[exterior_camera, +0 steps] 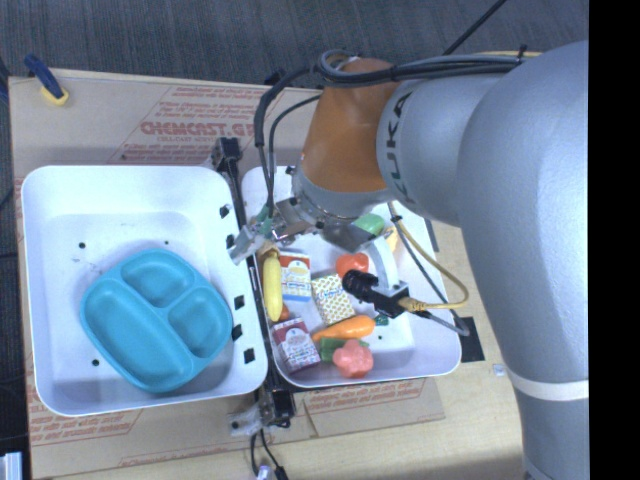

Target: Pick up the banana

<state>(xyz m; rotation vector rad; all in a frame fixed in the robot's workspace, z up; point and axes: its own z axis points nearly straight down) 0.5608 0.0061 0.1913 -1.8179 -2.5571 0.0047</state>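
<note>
Here the banana (271, 285) lies lengthwise in the right bin (437, 360), its long axis running from the far side toward the near side, hard against that bin's left wall. The arm (480, 138) bends over this bin from the right, its hand (262, 236) just above the banana's far tip; whether it is apart or together, I cannot tell. Beside the banana sit a carrot (345, 329), small cartons (297, 346) and other toy food. The left bin (40, 268) holds a blue divided tray (155, 316).
</note>
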